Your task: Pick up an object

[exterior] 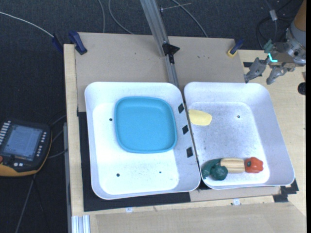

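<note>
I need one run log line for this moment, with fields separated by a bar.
end effector: open, holding nothing, above right bin's far right corner | right bin: yellow piece, green, tan, red | left bin: blue plate

A handheld control pendant lies left of the bench; cables trail behind.

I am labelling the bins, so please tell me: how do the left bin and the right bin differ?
The left bin holds one large blue plate; the right bin holds four small items: a yellow piece, a green one, a tan one and a red one. The pincer hovers beyond the right bin's far corner, away from the left bin. Both are shallow and white.
</note>
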Tool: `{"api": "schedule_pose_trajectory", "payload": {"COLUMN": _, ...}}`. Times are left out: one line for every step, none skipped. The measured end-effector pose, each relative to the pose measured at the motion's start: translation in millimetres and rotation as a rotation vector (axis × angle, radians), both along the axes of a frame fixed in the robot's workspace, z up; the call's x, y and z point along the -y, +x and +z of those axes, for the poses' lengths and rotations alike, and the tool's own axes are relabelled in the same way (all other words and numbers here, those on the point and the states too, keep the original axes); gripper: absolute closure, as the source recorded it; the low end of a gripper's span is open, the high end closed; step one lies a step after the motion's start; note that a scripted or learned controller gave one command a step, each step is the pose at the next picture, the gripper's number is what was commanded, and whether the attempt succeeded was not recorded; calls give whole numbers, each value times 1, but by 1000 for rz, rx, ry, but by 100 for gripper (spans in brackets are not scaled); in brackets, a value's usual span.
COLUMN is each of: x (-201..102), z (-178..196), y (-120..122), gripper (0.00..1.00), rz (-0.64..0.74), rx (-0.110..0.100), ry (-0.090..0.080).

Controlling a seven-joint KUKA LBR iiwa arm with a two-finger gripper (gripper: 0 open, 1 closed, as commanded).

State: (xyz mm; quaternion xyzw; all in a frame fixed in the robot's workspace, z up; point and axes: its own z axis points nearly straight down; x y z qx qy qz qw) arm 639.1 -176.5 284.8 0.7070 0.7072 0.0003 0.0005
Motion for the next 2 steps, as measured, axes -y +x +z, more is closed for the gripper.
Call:
{"api": "schedule_pose_trajectory", "payload": {"x": 0, "z": 0, "y": 0, "gripper": 0, "rz": 0, "rx": 0, "ry": 0}}
{"api": "schedule_pose_trajectory", "payload": {"x": 1, "z": -42, "y": 1, "gripper": 0, "rz": 0, "rx": -3, "ry": 1}}
